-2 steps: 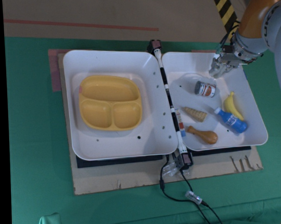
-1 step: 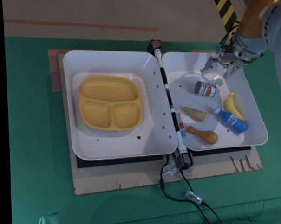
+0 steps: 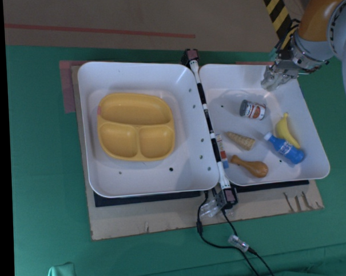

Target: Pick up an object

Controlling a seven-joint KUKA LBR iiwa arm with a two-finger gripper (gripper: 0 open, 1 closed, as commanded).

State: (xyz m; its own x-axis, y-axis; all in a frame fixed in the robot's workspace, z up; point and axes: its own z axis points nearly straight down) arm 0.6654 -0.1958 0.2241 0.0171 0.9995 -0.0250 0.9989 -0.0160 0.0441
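Hovering over the right bin's (image 3: 311, 157) far corner, my gripper (image 3: 272, 82) carries nothing; finger spread cannot be told. Approach step: the can (image 3: 252, 109) lies nearest, so next I must descend onto it.

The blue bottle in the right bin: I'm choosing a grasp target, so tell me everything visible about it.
The blue bottle looks like glossy plastic, with a white cap at its upper-left end and a pale label band around its middle. It lies on its side on the floor of the right bin, slanting toward the lower right. Its upper side lies against the banana. The drumstick lies apart to its left. The end effector is well away from it, over the bin's far edge.
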